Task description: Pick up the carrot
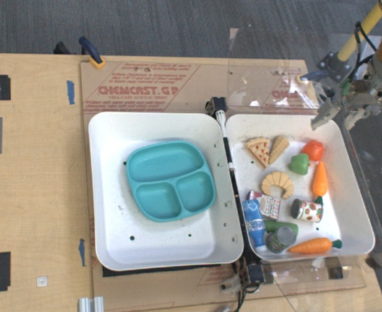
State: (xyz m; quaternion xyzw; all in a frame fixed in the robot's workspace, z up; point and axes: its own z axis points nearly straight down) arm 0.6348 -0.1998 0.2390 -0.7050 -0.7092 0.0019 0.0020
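Two orange carrots lie in the right bin (pixel 356 194). One carrot (pixel 319 179) points up-down near the right wall, just below a red tomato (pixel 312 149). The other carrot (pixel 311 246), with a green top, lies crosswise at the bin's front right corner. My gripper (pixel 337 117) hangs over the back right corner of that bin, above and behind the tomato. Its fingers stand apart, open, with nothing between them. It is well away from both carrots.
The right bin also holds a green pepper (pixel 299 164), a pizza slice (pixel 259 151), a bread piece (pixel 279 148), a croissant (pixel 279 184), a blue bottle (pixel 254 216) and cans (pixel 308 210). A teal divided plate (pixel 170 181) sits in the left bin (pixel 106 194).
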